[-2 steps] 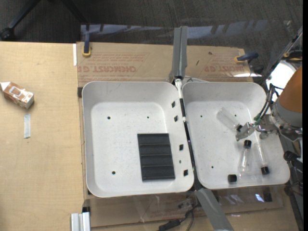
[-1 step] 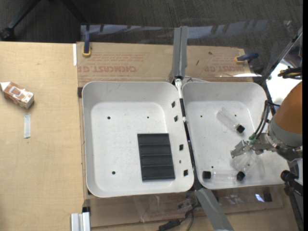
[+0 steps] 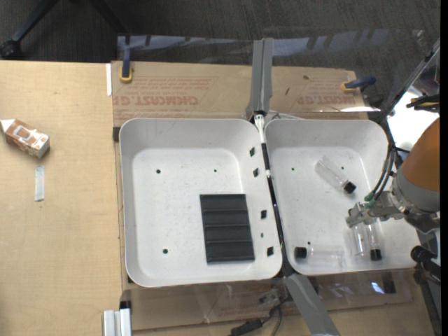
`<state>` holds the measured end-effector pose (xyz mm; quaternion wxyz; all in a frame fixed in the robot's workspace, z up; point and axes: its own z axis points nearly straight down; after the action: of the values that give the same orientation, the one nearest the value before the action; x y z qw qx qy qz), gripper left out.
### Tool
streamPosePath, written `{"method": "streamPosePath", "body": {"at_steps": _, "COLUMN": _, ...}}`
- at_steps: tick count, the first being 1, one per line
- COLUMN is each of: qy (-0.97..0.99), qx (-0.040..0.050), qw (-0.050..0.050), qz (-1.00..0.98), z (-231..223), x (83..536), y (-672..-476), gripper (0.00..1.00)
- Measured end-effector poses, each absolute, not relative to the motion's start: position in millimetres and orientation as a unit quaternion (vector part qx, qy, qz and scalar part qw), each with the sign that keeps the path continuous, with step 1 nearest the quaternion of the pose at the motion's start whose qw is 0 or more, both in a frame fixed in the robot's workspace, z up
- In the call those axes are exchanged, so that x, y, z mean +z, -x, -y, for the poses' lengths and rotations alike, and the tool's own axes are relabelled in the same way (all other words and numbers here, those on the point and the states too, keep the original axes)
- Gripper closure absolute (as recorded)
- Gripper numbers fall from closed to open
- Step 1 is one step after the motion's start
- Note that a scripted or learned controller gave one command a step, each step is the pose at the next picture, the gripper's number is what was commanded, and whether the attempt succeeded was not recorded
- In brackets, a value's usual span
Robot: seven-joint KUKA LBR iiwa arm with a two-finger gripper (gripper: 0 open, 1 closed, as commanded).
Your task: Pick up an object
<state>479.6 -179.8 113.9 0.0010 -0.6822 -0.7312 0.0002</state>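
We saw a small carton and a pale strip lying near each other on the wooden table, with cardboard behind.

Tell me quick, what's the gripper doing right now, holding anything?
Gripper: over the right bin, above a clear vial; open or closed cannot be told.

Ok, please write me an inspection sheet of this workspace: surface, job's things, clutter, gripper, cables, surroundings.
Surface: two white bins, left bin and right bin, on cardboard.
Job's things: black ridged block in left bin; clear vials with black caps in right bin.
Clutter: small carton on wooden table.
Gripper: gripper low over right bin; grasp unclear.
Cables: dark cable beside arm.
Surroundings: grey carpet, clamps.
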Motion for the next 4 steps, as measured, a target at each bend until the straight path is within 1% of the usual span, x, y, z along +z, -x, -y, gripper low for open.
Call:
{"method": "streamPosePath", "body": {"at_steps": 1, "qy": 0.627, "qx": 0.0003, "qw": 0.000, "qz": 0.779, "z": 150, "x": 183, "y": -527.3, "gripper": 1.00}}
{"method": "streamPosePath", "body": {"at_steps": 2, "qy": 0.626, "qx": 0.0007, "qw": 0.000, "qz": 0.780, "z": 97, "x": 203, "y": -583.2, "gripper": 1.00}}
{"method": "streamPosePath", "body": {"at_steps": 4, "qy": 0.625, "qx": 0.0027, "qw": 0.000, "qz": 0.781, "z": 98, "x": 220, "y": -583.5, "gripper": 1.00}}
